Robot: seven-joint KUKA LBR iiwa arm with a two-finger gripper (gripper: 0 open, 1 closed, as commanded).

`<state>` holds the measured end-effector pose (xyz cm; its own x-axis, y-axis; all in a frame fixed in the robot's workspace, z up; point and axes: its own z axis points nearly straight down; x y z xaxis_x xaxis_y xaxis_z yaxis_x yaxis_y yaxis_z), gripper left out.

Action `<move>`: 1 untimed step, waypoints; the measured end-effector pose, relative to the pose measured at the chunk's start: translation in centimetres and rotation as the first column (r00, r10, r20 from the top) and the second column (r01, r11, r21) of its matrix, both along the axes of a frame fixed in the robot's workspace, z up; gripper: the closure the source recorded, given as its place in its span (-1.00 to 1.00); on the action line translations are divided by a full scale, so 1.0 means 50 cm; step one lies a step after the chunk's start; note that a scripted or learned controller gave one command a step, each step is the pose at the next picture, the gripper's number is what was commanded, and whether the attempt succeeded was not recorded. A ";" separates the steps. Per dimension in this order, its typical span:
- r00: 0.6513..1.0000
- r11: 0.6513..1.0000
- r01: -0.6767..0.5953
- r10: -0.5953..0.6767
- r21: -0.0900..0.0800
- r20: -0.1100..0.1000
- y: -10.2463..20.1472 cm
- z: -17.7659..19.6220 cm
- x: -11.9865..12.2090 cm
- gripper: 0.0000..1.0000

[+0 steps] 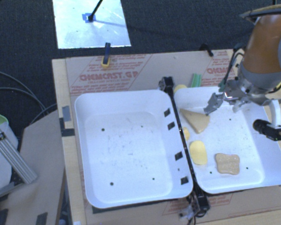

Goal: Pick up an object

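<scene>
Approach step: jaws (214, 105) apart, gripping nothing, hovering over right bin (279, 170). Cheese wedge (196, 120) just below-left of jaws. Next: descend, centre over wedge, close.

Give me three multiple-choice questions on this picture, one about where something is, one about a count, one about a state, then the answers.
1. Which bin holds the food pieces?
A. the left bin
B. the right bin
C. both bins

2. How many pieces lie on the right bin's floor?
A. one
B. three
C. six

3. What is the tool doing?
A. hanging above the right bin, nothing between its fingers
B. gripping the toast piece
C. resting in the left bin

Answers:
1 B, the pale wedge, yellow piece and toast piece sit in the right bin.
2 B, those three.
3 A, the tool hangs beside the wedge.
</scene>
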<state>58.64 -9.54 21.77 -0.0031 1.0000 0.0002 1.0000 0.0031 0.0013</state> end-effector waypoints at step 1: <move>1.000 1.000 0.006 -0.006 0.003 -0.014 -0.013 -0.209 -0.165 -1.00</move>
